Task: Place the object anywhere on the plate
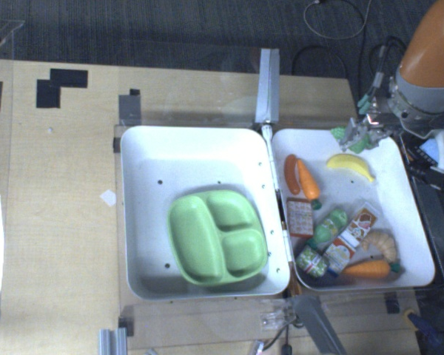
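Green and glossy, the plate (217,236) has three compartments and lies alone in the left bin (140,198), toward its front. The right bin (418,220) holds a banana (351,166), carrots, a sausage and small packets. Both bins sit on a pale wooden bench (52,198) over dark carpet. The gripper (359,132) hovers at the right bin's far rim; whether its claw is wide or narrow cannot be told.

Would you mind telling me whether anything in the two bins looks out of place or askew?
Nothing stands out. The green plate lies flat in the left bin; the banana, carrots and packets lie loosely in the right bin, none spilled over a rim.
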